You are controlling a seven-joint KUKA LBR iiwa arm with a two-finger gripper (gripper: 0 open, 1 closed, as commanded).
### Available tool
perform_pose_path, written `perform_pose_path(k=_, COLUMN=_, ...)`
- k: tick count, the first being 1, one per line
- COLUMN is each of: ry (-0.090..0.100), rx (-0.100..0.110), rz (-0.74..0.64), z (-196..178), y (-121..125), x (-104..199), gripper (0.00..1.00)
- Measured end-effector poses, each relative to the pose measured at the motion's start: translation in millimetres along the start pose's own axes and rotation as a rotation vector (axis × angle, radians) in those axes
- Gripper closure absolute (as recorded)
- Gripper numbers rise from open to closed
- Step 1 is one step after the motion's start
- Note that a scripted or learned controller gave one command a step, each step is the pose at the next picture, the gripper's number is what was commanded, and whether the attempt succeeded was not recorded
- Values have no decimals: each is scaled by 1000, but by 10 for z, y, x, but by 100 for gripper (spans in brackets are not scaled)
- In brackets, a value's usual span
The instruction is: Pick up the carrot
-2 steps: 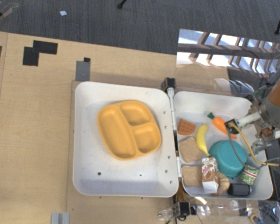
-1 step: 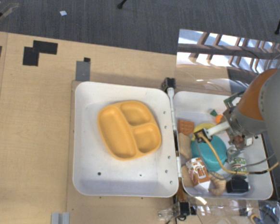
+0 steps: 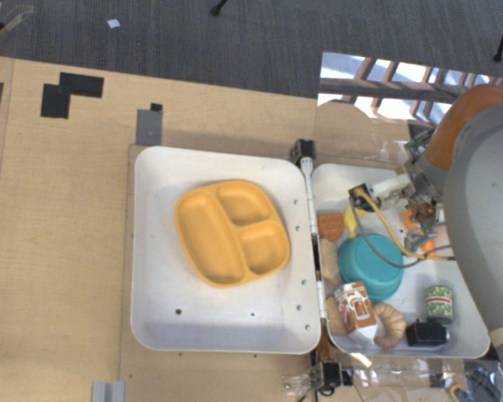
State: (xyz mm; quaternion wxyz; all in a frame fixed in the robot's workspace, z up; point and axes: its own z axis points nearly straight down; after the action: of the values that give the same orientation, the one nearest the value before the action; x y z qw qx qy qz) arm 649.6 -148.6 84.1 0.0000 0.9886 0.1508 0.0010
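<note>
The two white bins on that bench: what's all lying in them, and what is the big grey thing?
Yellow divided plastic plate: one, middle of left bin.
Teal plastic bowl: one, middle of right bin.
Small orange carrot: one, right bin, far side, by the arm.
Orange-white carton: one, near side.
Tan croissant: one, beside carton.
Green-white can: one, right side.
Black block: one, near corner.
Grey robot arm: one, orange band, above right bin.

Grey arm (image 3: 493,215) w/ orange band reaches in from right, wrist angled down-left.
</note>
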Motion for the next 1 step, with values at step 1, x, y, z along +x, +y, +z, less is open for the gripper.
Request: perform_pose_path(k=1, ry=-1, rx=2, rz=88, z=1, y=435, x=-285, gripper=0)
